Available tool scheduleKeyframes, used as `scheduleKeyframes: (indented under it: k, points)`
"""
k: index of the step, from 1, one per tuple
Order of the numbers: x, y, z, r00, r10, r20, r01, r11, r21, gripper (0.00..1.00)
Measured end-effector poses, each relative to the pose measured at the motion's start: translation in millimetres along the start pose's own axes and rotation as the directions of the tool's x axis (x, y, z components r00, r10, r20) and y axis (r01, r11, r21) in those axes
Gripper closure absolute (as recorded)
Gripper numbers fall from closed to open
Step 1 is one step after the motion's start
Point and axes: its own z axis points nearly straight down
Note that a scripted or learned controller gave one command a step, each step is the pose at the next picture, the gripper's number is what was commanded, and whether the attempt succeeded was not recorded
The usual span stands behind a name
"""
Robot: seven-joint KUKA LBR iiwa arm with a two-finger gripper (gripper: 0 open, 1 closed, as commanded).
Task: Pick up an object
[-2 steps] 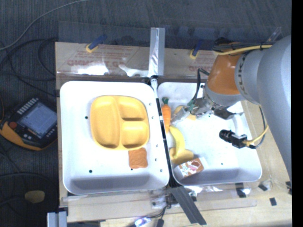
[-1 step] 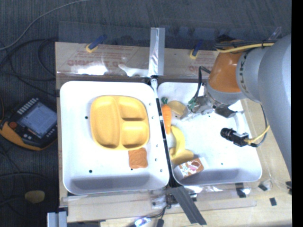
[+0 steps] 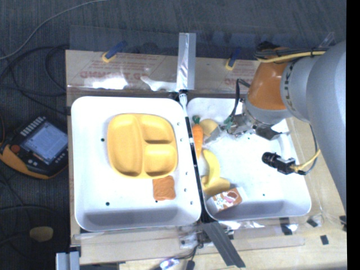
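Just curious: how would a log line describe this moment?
arm: over right bin | gripper: near carrot, banana | left bin: yellow tray

You were looking at a robot lab. A big grey robot arm reached over two white bins on a wooden bench held with clamps. Loose cables ran over dark carpet, and a control pad lay on the floor.

Dark grey carpet floor, thin cable trailing across it. Wooden bench top under clear plastic sheeting, blue-yellow clamps at rear edge. Handheld pendant lying on floor, left.
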Motion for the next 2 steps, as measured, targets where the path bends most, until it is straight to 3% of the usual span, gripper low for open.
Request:
scheduleKeyframes:
  k: [1, 2]
  points:
    - [4.3, -11.4, 8.6, 0.986, -0.165, 0.003, 0.165, 0.986, 0.0, 0.0]
    - [55.0, -48.8, -85.0, 0.979, -0.202, -0.01, 0.202, 0.979, 0.012, 0.0]
